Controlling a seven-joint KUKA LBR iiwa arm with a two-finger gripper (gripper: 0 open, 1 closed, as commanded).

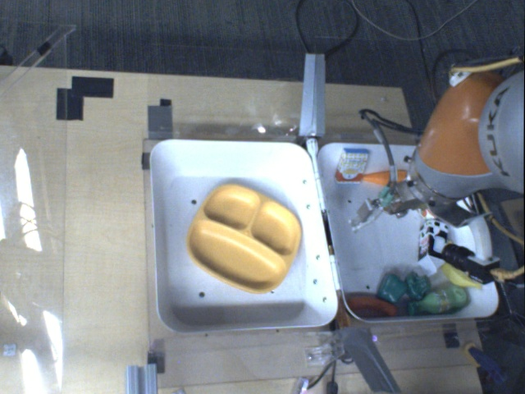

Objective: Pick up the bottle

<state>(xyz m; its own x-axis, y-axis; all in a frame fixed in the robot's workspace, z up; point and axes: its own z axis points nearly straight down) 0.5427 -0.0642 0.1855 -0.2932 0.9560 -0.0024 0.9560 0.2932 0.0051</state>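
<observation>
We see the pincer (pixel 373 209) hovering low over the right bin (pixel 385 257), its fingers spread and gripping nothing. The green bottle (pixel 410 290) lies near that bin's front edge, apart from it. We judge the pick not yet begun: reaching, closing and lifting remain.

Grey arm (pixel 507 130), orange band, black cables, metal gripper (pixel 371 210)

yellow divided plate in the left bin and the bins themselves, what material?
Yellow three-compartment plate: looks like moulded plastic, smooth with a soft sheen, rounded ridges. Shallow white bins: likely plastic or coated metal, matte with faint glare; cannot tell which.
</observation>
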